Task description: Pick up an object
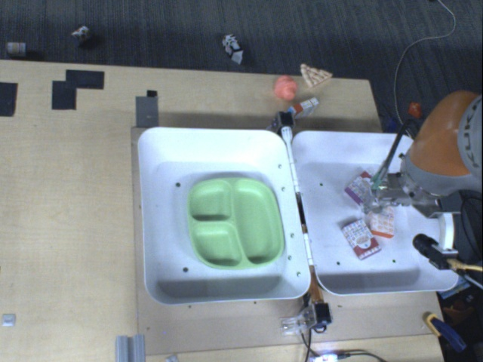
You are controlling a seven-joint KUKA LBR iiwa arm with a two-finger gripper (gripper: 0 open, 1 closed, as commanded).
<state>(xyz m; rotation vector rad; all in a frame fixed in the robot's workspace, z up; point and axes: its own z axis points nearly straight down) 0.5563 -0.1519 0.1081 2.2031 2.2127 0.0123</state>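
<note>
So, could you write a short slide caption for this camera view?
KUKA arm's gripper lowered among small packets in the right bin; a green divided tray lies in the left bin.

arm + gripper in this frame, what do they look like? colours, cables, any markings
The arm is a rounded grey body with a broad orange band above the wrist. The gripper looks small, metallic and partly see-through at the tip. A thin dark cable runs along the floor behind the arm. No markings are readable at this resolution.

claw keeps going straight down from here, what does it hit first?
Probably the orange-and-white printed packet directly beneath the claw in the right white bin; height above it is unclear from this slanted view.
</note>
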